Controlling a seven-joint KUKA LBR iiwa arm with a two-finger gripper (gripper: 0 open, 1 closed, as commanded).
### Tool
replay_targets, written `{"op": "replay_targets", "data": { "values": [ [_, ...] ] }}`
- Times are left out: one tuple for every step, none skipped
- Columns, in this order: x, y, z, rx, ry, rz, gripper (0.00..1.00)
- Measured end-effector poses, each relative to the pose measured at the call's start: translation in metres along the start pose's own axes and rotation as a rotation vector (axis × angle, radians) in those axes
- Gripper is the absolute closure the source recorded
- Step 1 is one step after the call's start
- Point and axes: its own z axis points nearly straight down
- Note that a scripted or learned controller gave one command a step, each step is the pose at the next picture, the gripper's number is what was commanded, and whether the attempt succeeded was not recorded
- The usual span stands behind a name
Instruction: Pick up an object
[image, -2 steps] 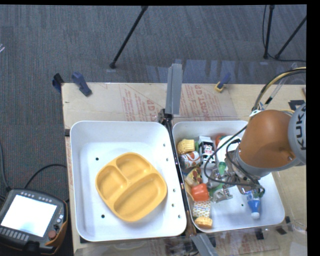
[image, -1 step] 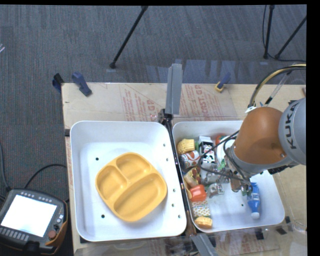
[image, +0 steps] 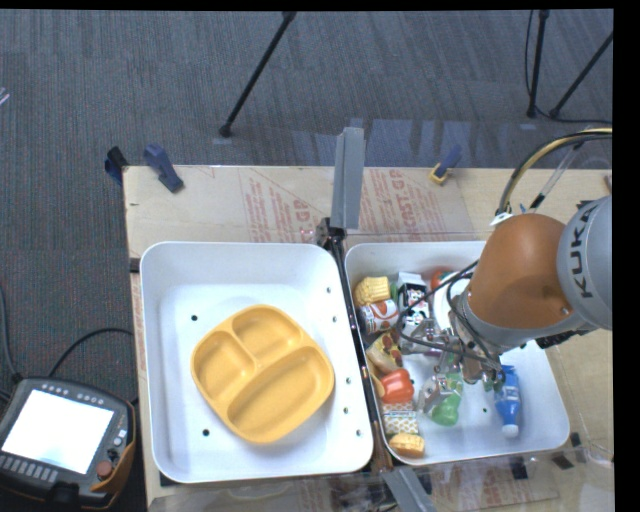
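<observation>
The right bin (image: 548, 420) holds several small items: a yellow corn cob (image: 372, 290), a can (image: 379, 317), a red pepper (image: 397, 385), a green bottle (image: 444, 405), a blue bottle (image: 508, 401) and a white carton (image: 412, 291). My gripper (image: 453, 372) hangs low over the middle of this bin, right above the green bottle, between the red pepper and the blue bottle. The orange wrist band (image: 520, 280) covers the bin's back right part.
The left bin (image: 175, 275) holds a yellow divided plate (image: 262, 372). A checkered cracker (image: 400, 421) and a small yellow piece (image: 407, 445) lie at the right bin's front left. A grey post (image: 347, 185) stands behind the bins. A teach pendant (image: 62, 435) lies at the lower left.
</observation>
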Motion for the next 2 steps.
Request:
{"op": "replay_targets", "data": {
  "values": [
    [0.030,0.006,0.000,0.002,0.001,-0.030,0.00],
    [0.054,-0.055,0.000,0.000,0.002,0.060,0.00]
  ]
}}
